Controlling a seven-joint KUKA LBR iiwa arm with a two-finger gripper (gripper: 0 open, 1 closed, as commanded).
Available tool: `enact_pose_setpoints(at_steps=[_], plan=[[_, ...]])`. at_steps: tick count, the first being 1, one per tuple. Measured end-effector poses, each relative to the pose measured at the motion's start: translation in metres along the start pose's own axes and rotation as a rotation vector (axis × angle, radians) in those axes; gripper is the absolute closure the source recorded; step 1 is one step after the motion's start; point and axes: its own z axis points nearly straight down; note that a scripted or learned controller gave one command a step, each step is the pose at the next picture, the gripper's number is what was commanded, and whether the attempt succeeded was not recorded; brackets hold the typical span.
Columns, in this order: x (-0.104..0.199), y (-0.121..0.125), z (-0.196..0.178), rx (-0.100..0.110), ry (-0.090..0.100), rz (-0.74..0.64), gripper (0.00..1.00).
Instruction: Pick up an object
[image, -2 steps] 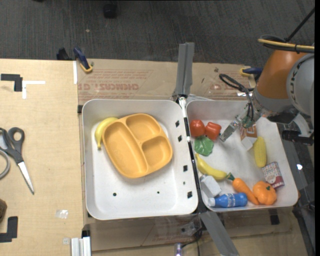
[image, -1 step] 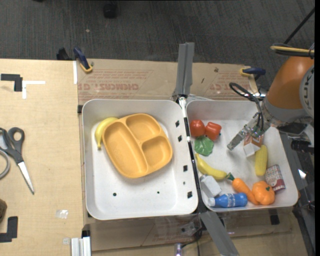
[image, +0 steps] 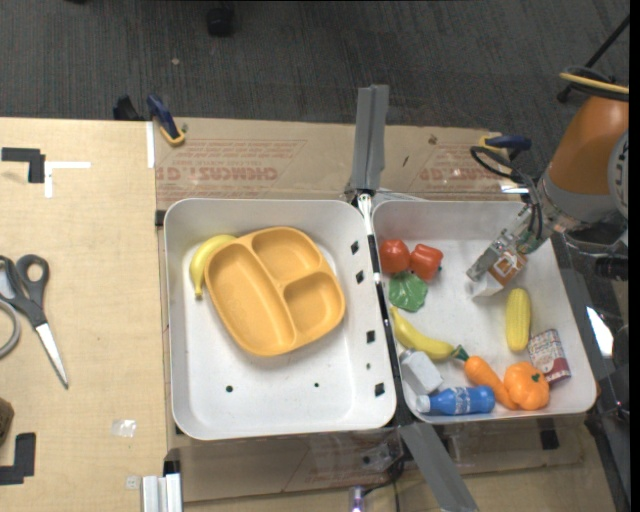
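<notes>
Orange plate (image: 272, 290) in left bin (image: 200, 400); corn (image: 517, 318), possibly toys, in right bin (image: 455, 228).

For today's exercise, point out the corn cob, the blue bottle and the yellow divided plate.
corn cob (image: 517, 318): camera view, middle of the cob.
blue bottle (image: 462, 401): camera view, middle of its body.
plate (image: 232, 305): camera view, bare floor of its largest compartment.

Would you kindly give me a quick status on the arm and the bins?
Gripper low in right bin, nothing seen held. Corn cob just below it, untouched. Yellow tray and a banana in left bin.
</notes>
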Motion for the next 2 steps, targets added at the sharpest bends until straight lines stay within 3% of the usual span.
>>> enact_pose_setpoints(at_steps=[1,2], plan=[[-0.0012,0.0013,-0.0111,-0.001,-0.008,-0.005,1.0],[-0.001,0.0014,-0.011,-0.001,-0.008,-0.005,0.0]])
